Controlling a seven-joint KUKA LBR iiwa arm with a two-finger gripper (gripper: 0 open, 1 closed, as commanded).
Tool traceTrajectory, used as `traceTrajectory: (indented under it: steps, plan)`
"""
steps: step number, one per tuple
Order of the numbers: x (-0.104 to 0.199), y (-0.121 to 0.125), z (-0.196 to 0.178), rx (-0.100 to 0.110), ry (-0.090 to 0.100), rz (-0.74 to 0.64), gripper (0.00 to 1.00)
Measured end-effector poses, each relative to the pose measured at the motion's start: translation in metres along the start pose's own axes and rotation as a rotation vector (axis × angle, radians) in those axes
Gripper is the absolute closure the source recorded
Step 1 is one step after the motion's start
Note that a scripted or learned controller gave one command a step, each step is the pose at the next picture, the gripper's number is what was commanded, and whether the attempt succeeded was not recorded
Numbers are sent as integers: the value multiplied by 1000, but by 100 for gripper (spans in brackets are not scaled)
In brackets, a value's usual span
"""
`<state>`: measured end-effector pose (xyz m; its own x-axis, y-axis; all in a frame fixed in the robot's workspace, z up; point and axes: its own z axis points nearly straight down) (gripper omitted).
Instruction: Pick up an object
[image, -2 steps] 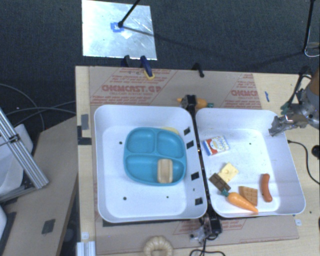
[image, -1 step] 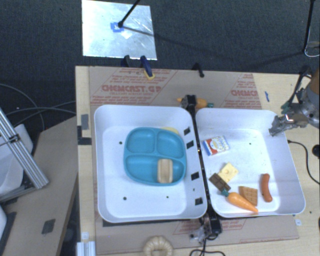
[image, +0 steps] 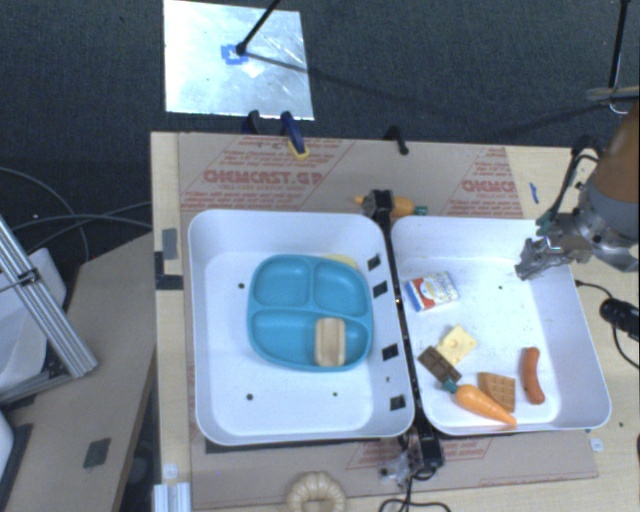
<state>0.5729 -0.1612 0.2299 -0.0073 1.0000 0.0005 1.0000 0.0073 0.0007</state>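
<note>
the small red-and-white carton lies near the left wall of the right bin, with a cheese wedge, carrot and sausage below it. the claw hovers over the bin's upper right; i cannot tell how wide it stands, and nothing shows in it.

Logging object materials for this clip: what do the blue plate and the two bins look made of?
The blue plate looks like moulded plastic: even colour, soft sheen, rounded compartment ridges. The left bin and the right bin seem to be thin, formed white plastic, matte to semi-gloss, with rolled rims; painted metal can't be ruled out.
</note>
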Motion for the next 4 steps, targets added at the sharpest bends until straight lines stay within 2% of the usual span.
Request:
traceTrajectory:
  steps: [1,2,3,4]
  plan:
    - [41,-31,-5,1,1,0,100]
    - [93,-52,10,2,1,0,100]
    - [149,-80,9,2,1,-2,100]
    - [132,-77,15,1,0,7,100]
